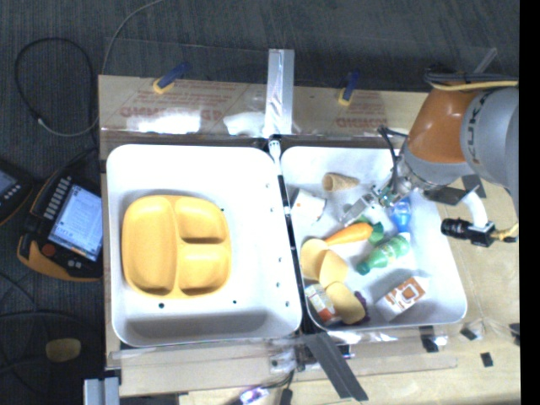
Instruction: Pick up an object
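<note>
Reaching in from the right, the arm (460,137) hangs over the right bin (451,289), w/ the gripper (381,197) low near the bin's middle. Can't tell how wide it is or if it has hold of anything; the tip is small and mixed up w/ the stuff under it.

Closest thing looks like the carrot (350,233). It lies just below and a bit left of the gripper, near but prob not touching. Its long way runs left to right, tipped up a little at the right end, so the grab should come across its thin side. It's orange, smooth, pointy at one end.

Other stuff right next to it: a blue bottle (400,215) just right of the gripper, a green bottle (382,254) under the carrot, a cone (340,181) up and left. Crowded, so it could bump those.

Left bin (118,310) has a yellow tray (175,245), far from the gripper.
</note>
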`<control>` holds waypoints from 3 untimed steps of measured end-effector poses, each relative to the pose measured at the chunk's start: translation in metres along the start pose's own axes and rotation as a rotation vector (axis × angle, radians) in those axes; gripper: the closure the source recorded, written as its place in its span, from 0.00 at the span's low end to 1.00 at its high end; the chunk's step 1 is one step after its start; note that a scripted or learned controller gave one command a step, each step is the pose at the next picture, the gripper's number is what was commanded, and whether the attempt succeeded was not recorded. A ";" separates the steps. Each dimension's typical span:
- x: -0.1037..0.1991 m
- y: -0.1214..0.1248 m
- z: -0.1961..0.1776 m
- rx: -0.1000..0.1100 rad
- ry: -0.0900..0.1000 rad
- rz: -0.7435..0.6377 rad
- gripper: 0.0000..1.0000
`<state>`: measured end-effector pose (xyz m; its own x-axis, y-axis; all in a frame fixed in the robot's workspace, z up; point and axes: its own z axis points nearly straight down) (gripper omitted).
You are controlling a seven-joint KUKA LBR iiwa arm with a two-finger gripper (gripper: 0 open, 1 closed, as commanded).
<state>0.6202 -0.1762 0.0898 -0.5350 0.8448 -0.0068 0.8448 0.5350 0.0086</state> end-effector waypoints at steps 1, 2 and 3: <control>0.002 0.001 -0.009 -0.002 0.005 0.000 1.00; -0.042 0.009 -0.075 0.011 0.008 0.084 1.00; 0.029 -0.015 -0.090 0.012 0.010 0.147 1.00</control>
<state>0.5910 -0.1599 0.1797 -0.4054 0.9141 0.0039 0.9141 0.4054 -0.0036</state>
